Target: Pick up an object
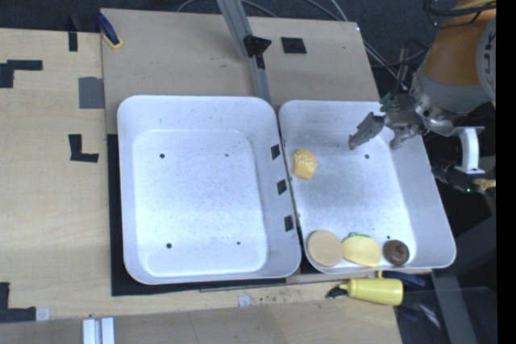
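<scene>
I am holding the gripper (380, 135) spread open and empty over the right bin's (419, 181) far side. The nearest object, a knobbly yellow lump (304, 164), is lying left of it and a little nearer me, by the bin's left wall. It is looking soft, rounded, with no clear long axis.

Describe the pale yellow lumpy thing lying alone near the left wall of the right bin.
The pale yellow lump is small, roundish and bumpy, like a piece of toy corn or a crumpled ball; its material is unclear. It lies on the floor of the right bin, close to the wall shared with the left bin, apart from the three items grouped at the near edge. Nothing touches it but the bin floor. The gripper hangs to its right, well clear of it.
</scene>
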Robot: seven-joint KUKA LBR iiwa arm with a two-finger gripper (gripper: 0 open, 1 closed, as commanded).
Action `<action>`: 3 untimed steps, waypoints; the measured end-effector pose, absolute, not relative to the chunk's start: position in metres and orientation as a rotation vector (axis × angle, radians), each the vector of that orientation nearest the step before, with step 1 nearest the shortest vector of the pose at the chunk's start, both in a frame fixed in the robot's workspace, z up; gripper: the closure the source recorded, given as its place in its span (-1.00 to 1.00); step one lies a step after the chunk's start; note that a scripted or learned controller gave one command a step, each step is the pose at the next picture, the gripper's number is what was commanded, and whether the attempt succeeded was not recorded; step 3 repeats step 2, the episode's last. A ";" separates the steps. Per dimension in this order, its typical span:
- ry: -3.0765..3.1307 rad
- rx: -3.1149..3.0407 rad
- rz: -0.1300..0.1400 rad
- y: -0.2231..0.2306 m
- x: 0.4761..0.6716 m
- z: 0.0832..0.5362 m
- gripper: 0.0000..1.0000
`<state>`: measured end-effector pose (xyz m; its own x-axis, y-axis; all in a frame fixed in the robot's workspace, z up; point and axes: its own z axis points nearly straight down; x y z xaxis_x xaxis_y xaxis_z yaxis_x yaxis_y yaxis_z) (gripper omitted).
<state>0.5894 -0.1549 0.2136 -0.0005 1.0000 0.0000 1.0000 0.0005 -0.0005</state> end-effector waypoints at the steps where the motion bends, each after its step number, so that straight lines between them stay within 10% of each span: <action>1: -2.221 -2.222 0.001 -0.163 0.555 0.089 -1.00; 2: -2.227 -2.225 -0.007 -0.155 0.549 0.206 -1.00; 3: -2.227 -2.225 -0.007 -0.155 0.549 0.206 -1.00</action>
